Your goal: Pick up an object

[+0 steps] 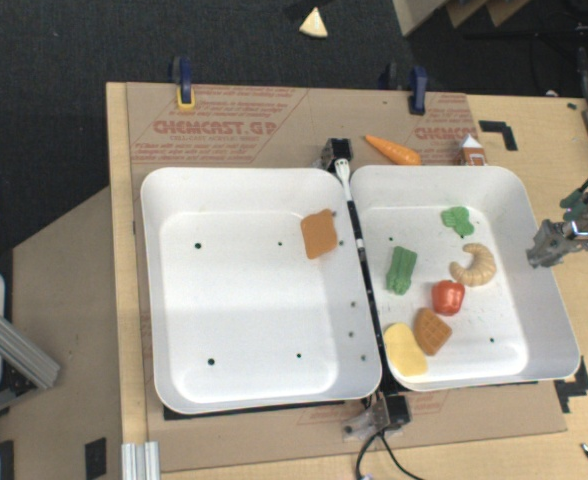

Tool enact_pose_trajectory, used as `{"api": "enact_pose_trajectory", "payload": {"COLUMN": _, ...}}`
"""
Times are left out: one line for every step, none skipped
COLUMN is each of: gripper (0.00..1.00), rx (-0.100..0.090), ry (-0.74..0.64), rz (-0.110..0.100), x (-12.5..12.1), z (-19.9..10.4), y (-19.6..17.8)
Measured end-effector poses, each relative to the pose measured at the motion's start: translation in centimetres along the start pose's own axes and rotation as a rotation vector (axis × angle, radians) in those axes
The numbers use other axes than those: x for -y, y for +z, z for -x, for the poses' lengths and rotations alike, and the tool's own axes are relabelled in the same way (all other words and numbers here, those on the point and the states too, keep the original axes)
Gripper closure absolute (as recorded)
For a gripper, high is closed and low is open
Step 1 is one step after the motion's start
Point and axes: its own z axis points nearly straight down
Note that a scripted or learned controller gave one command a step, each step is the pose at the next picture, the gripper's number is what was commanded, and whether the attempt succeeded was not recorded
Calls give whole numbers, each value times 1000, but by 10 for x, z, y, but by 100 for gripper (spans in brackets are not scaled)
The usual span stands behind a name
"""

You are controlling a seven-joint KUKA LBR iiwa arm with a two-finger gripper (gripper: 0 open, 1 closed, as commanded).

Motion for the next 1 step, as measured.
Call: {"api": "enact_pose_trajectory", "payload": {"gripper": 100, "rx": 1, "ry": -3, "rz": 3, "x": -17, "z": -81, "y": 57}}
